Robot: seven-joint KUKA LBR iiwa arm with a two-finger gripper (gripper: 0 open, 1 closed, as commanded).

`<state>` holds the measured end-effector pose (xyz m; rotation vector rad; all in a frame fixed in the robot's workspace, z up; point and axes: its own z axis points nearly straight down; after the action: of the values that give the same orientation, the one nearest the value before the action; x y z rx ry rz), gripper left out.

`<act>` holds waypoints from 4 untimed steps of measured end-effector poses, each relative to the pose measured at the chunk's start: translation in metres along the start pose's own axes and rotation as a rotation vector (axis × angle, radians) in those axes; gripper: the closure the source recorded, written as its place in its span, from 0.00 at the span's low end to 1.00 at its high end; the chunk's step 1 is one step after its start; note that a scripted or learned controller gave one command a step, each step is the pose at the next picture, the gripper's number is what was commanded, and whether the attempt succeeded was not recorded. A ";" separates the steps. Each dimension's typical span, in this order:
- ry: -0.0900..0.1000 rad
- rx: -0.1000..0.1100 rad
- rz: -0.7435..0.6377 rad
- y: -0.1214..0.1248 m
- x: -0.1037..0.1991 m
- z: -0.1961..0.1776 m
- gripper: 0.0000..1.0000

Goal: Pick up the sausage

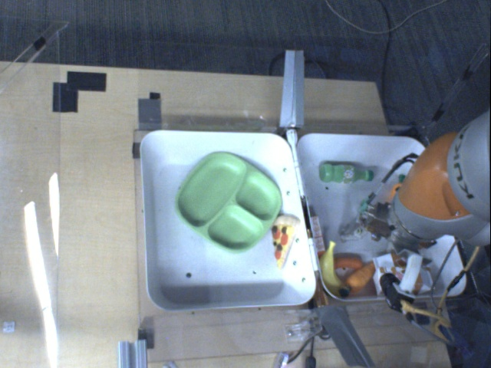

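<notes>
The sausage, an orange-brown elongated piece, lies at the front of the right bin among other toy food. A yellow banana curves just left of it, and an orange-red piece lies between the two. My gripper hangs low over the middle of the right bin, a little behind the sausage and apart from it. The grey wrist with its orange band covers the bin's right side. Nothing shows as held.
A green bottle lies at the back of the right bin. The left bin holds a green divided plate and a pizza slice near its right wall. Cables and a white fitting crowd the front right.
</notes>
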<state>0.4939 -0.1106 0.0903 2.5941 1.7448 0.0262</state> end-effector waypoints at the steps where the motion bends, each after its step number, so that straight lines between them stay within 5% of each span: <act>1: -0.003 0.005 0.020 -0.001 0.011 0.001 0.00; 2: 0.001 0.001 0.016 0.001 0.014 -0.011 1.00; 3: 0.003 0.000 0.015 0.002 0.015 -0.011 0.00; 4: 0.001 0.006 0.085 -0.008 0.017 0.000 0.00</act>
<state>0.4924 -0.0922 0.0897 2.6711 1.6357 0.0233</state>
